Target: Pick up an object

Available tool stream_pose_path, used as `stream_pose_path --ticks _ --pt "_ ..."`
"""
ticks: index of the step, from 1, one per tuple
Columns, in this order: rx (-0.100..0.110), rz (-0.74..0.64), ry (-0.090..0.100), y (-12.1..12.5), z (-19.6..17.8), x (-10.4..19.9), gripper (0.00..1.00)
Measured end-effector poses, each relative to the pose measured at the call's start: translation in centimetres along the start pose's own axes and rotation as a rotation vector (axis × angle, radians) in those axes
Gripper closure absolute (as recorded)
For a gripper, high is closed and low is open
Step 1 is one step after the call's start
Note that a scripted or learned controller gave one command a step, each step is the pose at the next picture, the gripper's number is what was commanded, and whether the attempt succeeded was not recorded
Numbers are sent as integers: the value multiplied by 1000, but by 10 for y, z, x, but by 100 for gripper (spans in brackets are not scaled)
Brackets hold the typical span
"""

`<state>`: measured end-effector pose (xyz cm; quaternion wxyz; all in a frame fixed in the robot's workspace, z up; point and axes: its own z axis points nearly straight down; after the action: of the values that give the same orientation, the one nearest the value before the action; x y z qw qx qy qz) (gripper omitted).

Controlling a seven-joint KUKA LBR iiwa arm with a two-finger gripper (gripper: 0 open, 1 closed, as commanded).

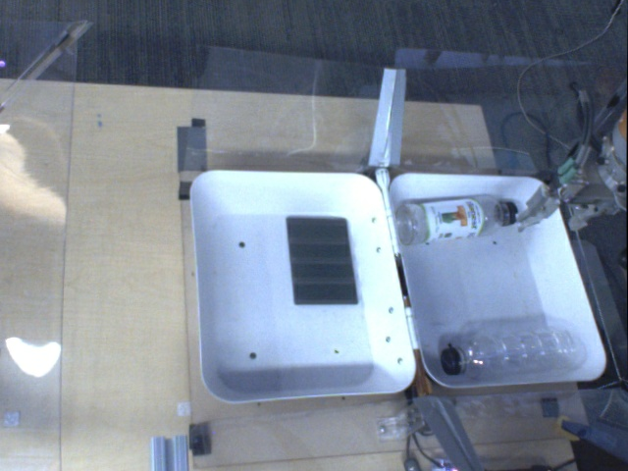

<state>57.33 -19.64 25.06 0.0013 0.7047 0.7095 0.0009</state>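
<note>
In the right bin (549, 292), a clear bottle (449, 220) with a green and orange label and a black cap lies on its side along the far wall. A second clear ribbed bottle (515, 351) with a black cap lies by the near wall. A flat black ridged slab (321, 260) rests in the middle of the left bin (226, 292). My gripper (540, 206) reaches in at the right bin's far right corner, its tip just right of the labelled bottle's cap. It holds nothing that I can see.
A metal post (387, 118) stands behind the seam between the bins. Cables (559, 77) hang at the upper right over the arm (601, 170). Bare wooden bench (98, 263) spreads left of the bins.
</note>
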Motion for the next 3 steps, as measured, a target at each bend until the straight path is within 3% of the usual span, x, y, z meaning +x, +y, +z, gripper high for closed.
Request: stream_pose_path --ticks 1,2,3 --pt "0 4 0 -57 86 22 0" --pt "-14 84 1 -50 160 108 0" --pt "-12 -23 -2 -26 161 64 0"
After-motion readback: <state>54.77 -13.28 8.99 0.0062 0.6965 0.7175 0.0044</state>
